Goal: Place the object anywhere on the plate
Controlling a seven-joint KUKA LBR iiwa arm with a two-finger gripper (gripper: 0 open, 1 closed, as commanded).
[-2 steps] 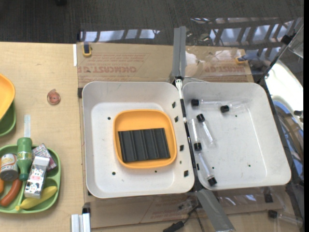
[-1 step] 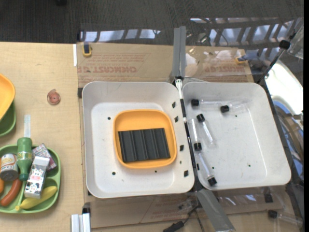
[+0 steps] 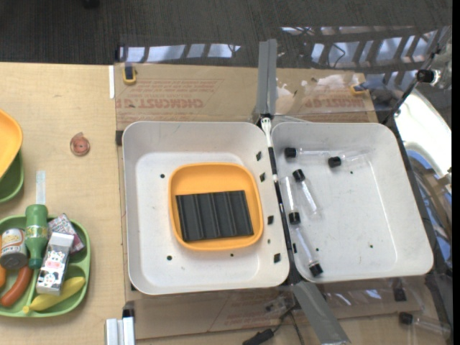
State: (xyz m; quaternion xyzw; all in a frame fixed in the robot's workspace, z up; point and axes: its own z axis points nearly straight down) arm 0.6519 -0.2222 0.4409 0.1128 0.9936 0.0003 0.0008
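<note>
An orange plate (image 3: pixel 215 172) with rounded corners sits in the middle of the left white bin (image 3: pixel 144 214). A dark grey ridged rectangular slab (image 3: pixel 215 215) lies flat on the plate, inside its rim and covering most of its lower half. Nothing touches the slab.
The right white bin (image 3: pixel 381 221) holds several clear tubes with black caps (image 3: pixel 305 192) along its left and upper sides. On the wooden table to the left stand a green tray of toy food (image 3: pixel 43 264), an orange dish (image 3: pixel 7 146) and a small pink disc (image 3: pixel 80 145).
</note>
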